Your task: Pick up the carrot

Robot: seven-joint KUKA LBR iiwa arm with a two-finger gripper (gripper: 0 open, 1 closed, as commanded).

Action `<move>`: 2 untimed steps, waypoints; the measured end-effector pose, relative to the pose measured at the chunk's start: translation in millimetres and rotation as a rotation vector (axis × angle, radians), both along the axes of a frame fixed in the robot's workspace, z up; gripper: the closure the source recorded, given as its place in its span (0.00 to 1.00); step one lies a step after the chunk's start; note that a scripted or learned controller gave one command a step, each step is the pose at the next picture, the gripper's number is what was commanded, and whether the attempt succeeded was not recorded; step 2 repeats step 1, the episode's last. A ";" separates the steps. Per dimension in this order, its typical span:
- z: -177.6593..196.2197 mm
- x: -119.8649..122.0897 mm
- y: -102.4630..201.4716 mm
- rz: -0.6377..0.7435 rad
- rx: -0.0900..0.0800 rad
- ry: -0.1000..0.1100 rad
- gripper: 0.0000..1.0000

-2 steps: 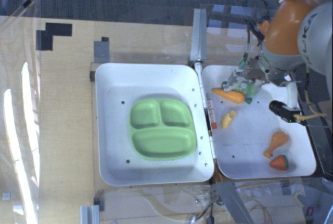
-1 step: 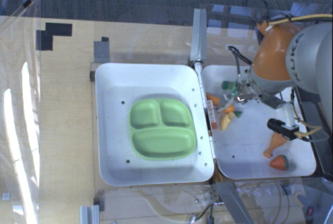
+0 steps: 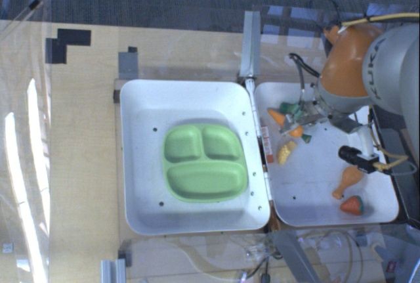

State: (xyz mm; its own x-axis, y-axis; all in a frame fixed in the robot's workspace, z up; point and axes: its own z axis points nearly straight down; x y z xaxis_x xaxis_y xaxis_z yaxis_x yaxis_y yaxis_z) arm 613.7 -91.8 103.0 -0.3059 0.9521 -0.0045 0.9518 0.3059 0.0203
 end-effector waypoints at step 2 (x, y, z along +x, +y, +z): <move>83.4 -12.3 18.7 -0.393 0.003 0.014 1.00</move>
